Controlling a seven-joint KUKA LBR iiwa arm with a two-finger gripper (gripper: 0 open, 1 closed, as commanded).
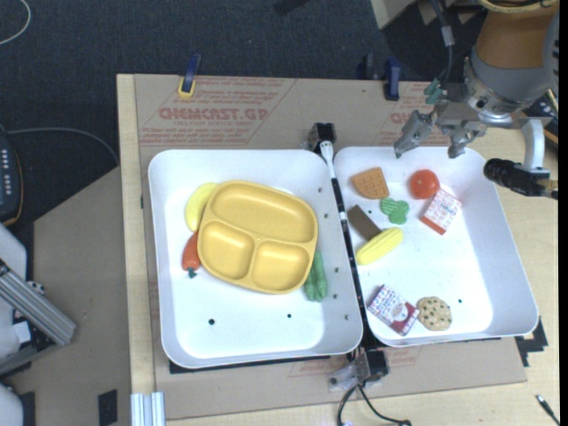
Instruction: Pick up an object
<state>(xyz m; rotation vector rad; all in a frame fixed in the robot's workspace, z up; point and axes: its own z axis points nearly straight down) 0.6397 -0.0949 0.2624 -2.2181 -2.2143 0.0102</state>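
My gripper (432,143) hangs above the far edge of the right bin (497,264), its two fingers spread open with nothing between them. Just below it in the bin lie a red tomato (423,183), a red-and-white packet (441,211), a tan cracker (369,183), a green broccoli piece (394,209), a brown bar (363,222) and a yellow corn cob (379,245). Nearer the front lie a second red-and-white packet (391,310) and a cookie (434,312).
The left bin (177,309) holds a yellow divided tray (256,235), with a yellow banana (199,205) and a red pepper (191,255) at its left and a green vegetable (316,280) at its right. Cardboard lies under both bins.
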